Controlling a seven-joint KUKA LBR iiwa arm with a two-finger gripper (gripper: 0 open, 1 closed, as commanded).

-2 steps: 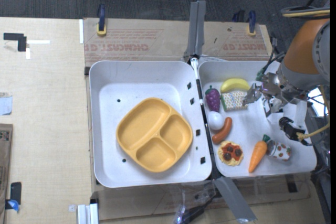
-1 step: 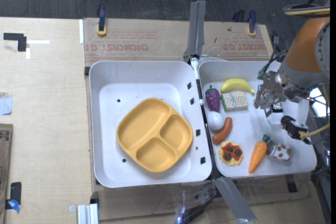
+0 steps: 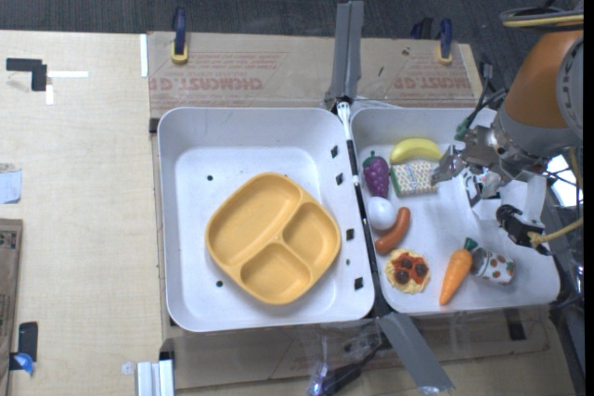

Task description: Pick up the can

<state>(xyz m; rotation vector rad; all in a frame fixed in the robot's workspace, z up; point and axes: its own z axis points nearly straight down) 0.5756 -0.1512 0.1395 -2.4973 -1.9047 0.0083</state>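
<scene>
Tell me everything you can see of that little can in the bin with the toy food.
The can is small, with a white wrapper dotted red and a dark green end. It lies on its side near the front right corner of the right bin. Its green end meets the leafy top of the toy carrot. The gripper is well behind it, not touching it.

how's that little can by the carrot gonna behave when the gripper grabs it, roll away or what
The can lies on its side in the right bin, so a nudge would probably roll it. It looks small and likely light, so it may skid. The carrot touching its top end might block rolling that way.
</scene>
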